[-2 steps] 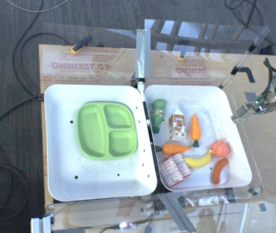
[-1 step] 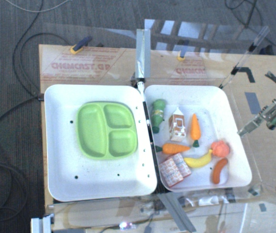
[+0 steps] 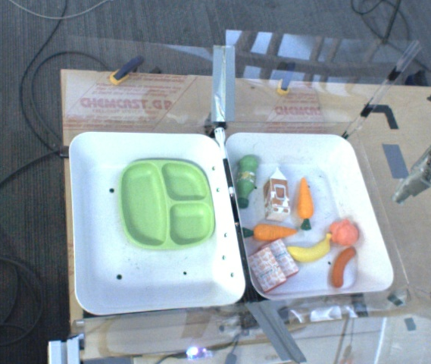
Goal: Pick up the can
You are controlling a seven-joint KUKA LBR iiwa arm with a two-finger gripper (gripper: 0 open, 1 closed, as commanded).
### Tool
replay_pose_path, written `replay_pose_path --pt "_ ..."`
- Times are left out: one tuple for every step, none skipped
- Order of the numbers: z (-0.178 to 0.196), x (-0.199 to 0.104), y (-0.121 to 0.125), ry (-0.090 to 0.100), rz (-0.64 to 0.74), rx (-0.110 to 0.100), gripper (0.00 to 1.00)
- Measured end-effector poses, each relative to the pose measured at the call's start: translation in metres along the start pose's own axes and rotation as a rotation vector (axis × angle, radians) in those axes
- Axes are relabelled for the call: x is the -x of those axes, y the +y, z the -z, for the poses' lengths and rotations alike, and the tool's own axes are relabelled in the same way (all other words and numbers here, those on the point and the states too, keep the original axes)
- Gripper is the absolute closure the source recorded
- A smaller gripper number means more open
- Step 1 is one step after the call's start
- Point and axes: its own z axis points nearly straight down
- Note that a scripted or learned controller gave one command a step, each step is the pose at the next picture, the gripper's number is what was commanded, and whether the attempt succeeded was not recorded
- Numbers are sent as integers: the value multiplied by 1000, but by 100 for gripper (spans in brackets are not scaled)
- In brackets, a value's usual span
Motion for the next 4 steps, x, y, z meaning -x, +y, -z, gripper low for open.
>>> replay_pose_path --pt "-83 -10 81 3 13 1 100" --pt "-131 -4 1 2 143 -2 100" --pt "-93 36 27 1 -276 -2 100" --pt "-49 -11 27 2 -303 -1 100"
